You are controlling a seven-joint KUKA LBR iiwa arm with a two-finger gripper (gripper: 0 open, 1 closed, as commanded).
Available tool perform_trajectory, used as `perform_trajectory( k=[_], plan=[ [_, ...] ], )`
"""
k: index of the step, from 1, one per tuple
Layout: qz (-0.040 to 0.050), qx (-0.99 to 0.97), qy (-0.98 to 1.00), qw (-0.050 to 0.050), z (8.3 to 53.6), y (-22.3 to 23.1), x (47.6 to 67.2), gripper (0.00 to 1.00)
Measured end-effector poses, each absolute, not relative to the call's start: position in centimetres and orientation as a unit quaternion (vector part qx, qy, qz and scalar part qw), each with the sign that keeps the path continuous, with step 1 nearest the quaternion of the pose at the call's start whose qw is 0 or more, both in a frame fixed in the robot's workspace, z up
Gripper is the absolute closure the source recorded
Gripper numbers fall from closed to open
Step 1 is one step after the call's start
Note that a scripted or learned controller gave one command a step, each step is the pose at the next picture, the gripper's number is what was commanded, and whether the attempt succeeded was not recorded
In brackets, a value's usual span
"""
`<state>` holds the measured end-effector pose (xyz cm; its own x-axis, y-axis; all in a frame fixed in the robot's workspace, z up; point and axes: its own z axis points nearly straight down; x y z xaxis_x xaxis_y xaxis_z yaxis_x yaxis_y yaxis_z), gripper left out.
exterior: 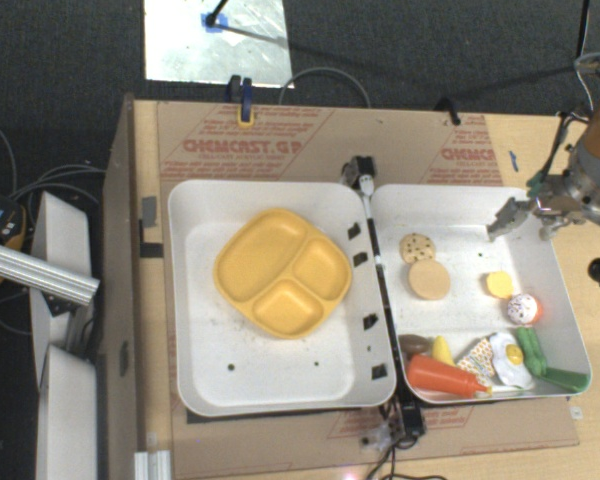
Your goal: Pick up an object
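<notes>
Gripper (525, 218) apparently spread, holding nothing, above the glossy right bin (460, 200) near a round cookie (417, 247).

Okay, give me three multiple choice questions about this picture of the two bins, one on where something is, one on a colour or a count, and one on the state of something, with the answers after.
1. Where does the yellow divided plate lie?
A. left bin
B. right bin
C. on the cardboard outside the bins

2. What colour is the carrot in the right bin?
A. blue
B. orange
C. white

3. How does the gripper stand to the toys?
A. clamped on the cookie
B. pressing the carrot
C. apart from them, near the right bin's far right corner

Answers: 1 A, the plate sits in the middle of the left bin. 2 B, it is orange, at the near edge. 3 C, the cookie and the other toys lie apart from it.
</notes>
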<state>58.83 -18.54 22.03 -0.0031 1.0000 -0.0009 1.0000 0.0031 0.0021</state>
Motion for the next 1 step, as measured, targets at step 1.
perform_trajectory(
  k=[1],
  plan=[
    [-0.0004, 0.707, 0.707, 0.000, 7.83, -20.71, 58.34, 0.00]
  ],
)
